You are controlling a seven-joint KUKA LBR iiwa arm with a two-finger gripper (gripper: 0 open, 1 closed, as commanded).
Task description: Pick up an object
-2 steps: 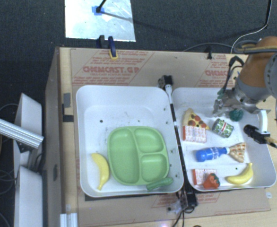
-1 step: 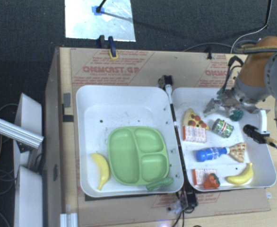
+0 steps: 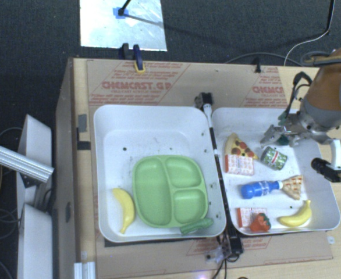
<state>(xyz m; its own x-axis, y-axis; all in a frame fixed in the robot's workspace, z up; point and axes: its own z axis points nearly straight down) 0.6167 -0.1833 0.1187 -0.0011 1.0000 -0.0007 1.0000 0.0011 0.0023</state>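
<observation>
The arm [image 3: 333, 92] is cut off by the right edge of the camera view, so its upper links cannot be inspected. The hand [image 3: 277, 133] is small and blurred over the right bin [image 3: 333, 214] (finger position cannot be determined). The dark green object [image 3: 195, 226] at the front edge of the green divided plate [image 3: 169, 189] is too indistinct to identify.
</observation>
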